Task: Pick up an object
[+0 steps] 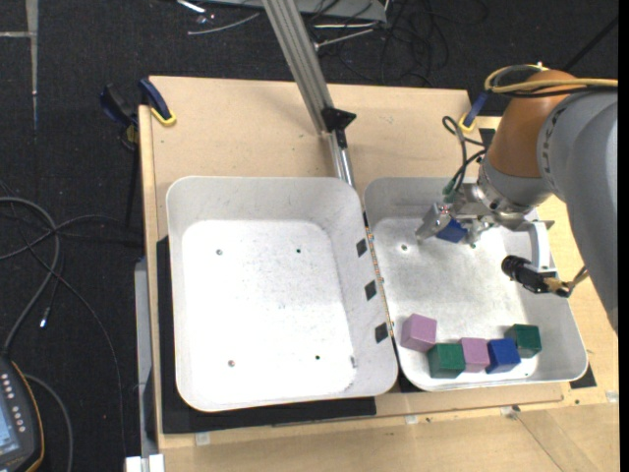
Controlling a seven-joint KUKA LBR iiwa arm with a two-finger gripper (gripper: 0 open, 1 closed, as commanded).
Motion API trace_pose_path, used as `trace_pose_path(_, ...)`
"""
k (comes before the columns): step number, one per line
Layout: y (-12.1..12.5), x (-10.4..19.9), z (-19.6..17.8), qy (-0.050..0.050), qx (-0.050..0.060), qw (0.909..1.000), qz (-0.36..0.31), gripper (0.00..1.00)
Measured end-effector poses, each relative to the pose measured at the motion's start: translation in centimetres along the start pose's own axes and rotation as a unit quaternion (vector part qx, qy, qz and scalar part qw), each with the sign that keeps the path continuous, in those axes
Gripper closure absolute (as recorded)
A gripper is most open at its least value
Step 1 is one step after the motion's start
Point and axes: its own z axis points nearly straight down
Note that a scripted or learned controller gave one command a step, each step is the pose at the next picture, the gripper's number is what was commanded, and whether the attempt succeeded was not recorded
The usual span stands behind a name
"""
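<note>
The grey arm with the orange band reaches in over the right-hand shallow white plastic bin [393, 205], and the pincer [451, 226] hangs above that bin's far half, near its back wall. There is a small blue cube [452, 231] right between the metal fingers, so I read it as pinched on that cube, narrow on it, though how firm the hold is, I cannot say from up here. Whether the cube is off the bin floor or just on it is hard to judge from this slant.

Down along the near edge of the same bin sit the other blocks in a row: a pale purple cube [419, 330] nearest the middle divider, a dark green cube [446, 359], a second pale purple cube [475, 353], a bright blue cube [503, 354], and another dark green cube [526, 338] toward the near right corner. The left-hand white bin [177, 264] lies beside it on the surface.

To do this well, I'd say lift straight up, slow, no twist at the wrist, keeping the squeeze steady so the cube doesn't pivot out of the fingertips. Clear the bin's rim before any sideways travel
</note>
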Motion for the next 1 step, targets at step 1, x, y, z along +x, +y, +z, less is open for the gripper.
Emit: trace_pose_path(1, -0.41, -0.24, -0.92, 0.000, 0.007, 1.0000, 0.001, 1.00)
